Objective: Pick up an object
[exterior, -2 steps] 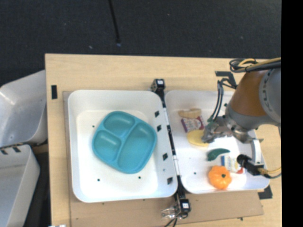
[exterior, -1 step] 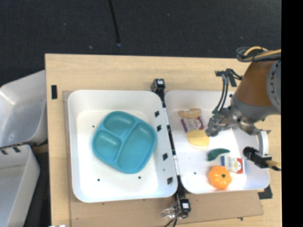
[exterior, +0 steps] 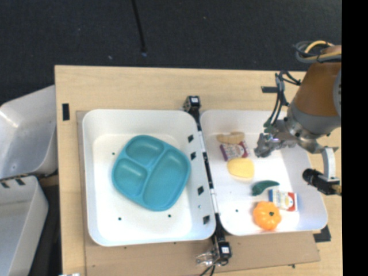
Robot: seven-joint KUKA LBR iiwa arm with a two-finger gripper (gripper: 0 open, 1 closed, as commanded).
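We see the orange pumpkin (exterior: 267,215) at six o'clock in the right bin (exterior: 307,220), then the yellow piece (exterior: 241,168) mid-bin, crowded by neighbours, so the pincer (exterior: 265,145), whose spread we cannot tell, may nudge instead of grip.

In the right bin (exterior: 313,214) lay a tan biscuit (exterior: 230,137), a purple packet (exterior: 233,150), a yellow lump (exterior: 241,168), a dark green pod (exterior: 264,187), a small carton (exterior: 283,200) and an orange pumpkin (exterior: 267,215).

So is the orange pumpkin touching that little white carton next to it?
Cannot tell. In the camera view the pumpkin sits right beside the carton, their edges meeting without a plain gap or clear contact.
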